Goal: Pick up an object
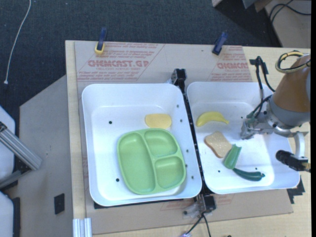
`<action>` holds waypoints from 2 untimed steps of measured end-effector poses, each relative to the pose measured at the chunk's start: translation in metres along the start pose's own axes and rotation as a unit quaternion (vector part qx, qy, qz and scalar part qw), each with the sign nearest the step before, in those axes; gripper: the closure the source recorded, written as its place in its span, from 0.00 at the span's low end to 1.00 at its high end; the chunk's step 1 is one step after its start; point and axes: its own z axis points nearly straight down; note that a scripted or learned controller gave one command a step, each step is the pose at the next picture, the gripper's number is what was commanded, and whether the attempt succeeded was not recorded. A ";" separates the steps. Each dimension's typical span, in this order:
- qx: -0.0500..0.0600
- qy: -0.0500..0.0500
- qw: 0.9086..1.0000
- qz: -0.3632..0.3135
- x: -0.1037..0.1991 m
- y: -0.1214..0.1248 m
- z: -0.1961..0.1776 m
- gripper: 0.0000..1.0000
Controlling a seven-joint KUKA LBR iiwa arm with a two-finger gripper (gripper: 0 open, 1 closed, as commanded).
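The nearest things, at the lower edge of the counter (148, 56), are a black clip and loose cables (200, 209) at the seam between the two bins. Just above them in the left white bin (91, 132) lies a green three-compartment plastic plate (150, 160), with a pale yellow oval piece (158, 120) touching its far rim.

The right white bin (281, 179) holds the likely targets: a yellow toy banana (212, 118) near the dividing wall, a tan toy bread slice (218, 144) below it, a short light-green cylinder (231, 156) leaning against the bread's right corner, and a dark green pepper-shaped toy (249, 174) just beyond the cylinder's lower end.

The grey arm's gripper (252, 128) hangs over the right bin, to the right of the banana and above the cylinder, touching neither as far as can be seen. How wide the jaws stand cannot be told, since the wrist hides them.

The step in hand looks like choosing and approaching. The banana is probably the better choice: it lies alone, well clear of the wall. The bread, cylinder and pepper crowd each other, so a descent there risks nudging a neighbour. Closing across the banana's narrow width, at mid-length, should hold best.
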 end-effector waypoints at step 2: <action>-0.002 -0.001 1.000 0.000 -0.003 -0.007 -0.087 1.00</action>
